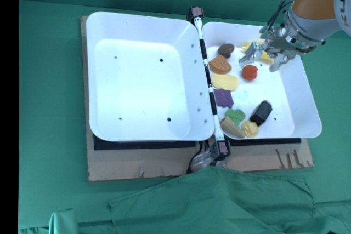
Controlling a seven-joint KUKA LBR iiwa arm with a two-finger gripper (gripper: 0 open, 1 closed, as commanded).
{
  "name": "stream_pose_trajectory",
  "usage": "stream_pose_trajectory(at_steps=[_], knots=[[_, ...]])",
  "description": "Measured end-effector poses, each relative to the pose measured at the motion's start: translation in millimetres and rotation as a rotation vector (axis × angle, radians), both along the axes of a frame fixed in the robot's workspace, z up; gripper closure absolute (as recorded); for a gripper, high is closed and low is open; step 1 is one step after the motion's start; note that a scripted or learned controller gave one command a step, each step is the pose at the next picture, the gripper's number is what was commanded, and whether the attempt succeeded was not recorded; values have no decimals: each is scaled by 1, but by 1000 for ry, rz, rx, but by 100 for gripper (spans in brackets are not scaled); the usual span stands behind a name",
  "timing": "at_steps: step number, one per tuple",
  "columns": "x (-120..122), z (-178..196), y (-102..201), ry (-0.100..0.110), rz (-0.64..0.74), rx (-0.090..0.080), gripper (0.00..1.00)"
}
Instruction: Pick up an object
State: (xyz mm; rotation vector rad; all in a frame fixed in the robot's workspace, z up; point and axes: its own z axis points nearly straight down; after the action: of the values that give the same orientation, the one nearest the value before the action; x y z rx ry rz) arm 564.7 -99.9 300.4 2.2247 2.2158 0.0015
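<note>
1. I see my gripper (264, 58) over the right bin's (299, 104) far edge, fingers spread wide and holding nothing.
2. A yellow piece (265, 56) lies between the fingers, partly hidden by them.
3. The red round piece (250, 72) sits just beside the near fingertip.
4. Along the bin's left wall I count a brown lump (226, 50), an orange piece (220, 65), a yellow slab (225, 82) and a purple piece (223, 98).
5. Near the front edge lie a green piece (236, 115), a tan wedge (232, 127) and a black cylinder (261, 112).
6. The left bin (109, 30) touches the right one.
</note>
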Motion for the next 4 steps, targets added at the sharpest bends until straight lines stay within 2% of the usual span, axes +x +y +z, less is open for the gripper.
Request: stream_pose_trajectory(at_steps=[1,2,3,4], knots=[[-18,-103,-8,10,-2,1,0],[-24,-15,24,-11,5,-1,0],[-17,14,-40,-7,-5,-5,0],[27,-79,-29,6,2,0,0]])
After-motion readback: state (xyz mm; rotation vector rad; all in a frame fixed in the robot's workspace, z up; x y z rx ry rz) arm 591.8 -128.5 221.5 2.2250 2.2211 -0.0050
